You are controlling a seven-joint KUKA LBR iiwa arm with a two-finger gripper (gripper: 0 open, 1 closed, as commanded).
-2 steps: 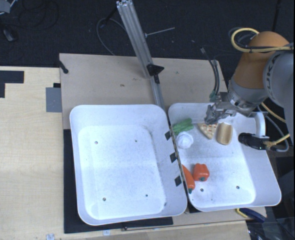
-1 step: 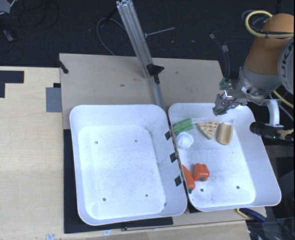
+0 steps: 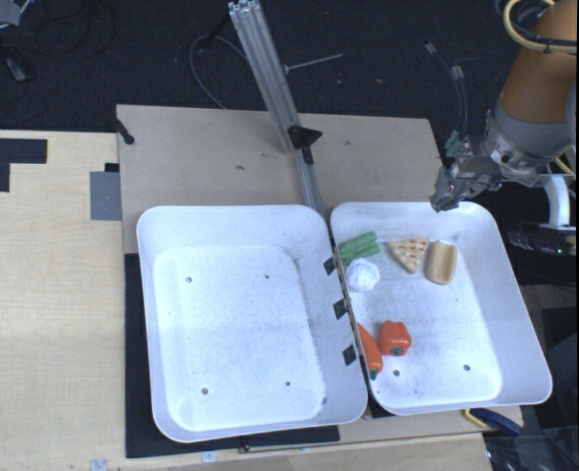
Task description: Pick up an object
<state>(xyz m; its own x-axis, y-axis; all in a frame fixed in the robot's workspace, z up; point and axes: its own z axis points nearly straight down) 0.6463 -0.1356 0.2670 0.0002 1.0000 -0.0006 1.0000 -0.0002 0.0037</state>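
Objects for picking sit in the right bin [image 3: 486, 361]: a tan bread roll [image 3: 440, 261] touching a wedge-shaped slice [image 3: 407, 253], a green piece [image 3: 358, 245], a white ball [image 3: 362, 277], a red pepper [image 3: 394, 338] and an orange carrot [image 3: 370, 349] at the dividing edge. I see my gripper [image 3: 447, 200] over the bin's far rim; its opening I cannot tell. Beside it lies the left bin [image 3: 172, 234].

I see plenty of open floor in the shallow white left bin [image 3: 233, 322], and the right white bin [image 3: 486, 341] is open across its near right half. What crowds it is a green stick [image 3: 358, 245], white round piece [image 3: 362, 277], tan wedge [image 3: 407, 253], beige block [image 3: 440, 262] and two orange-red pieces [image 3: 394, 338] near the shared wall. A slanted grey metal rail [image 3: 273, 86] stands behind the bins.
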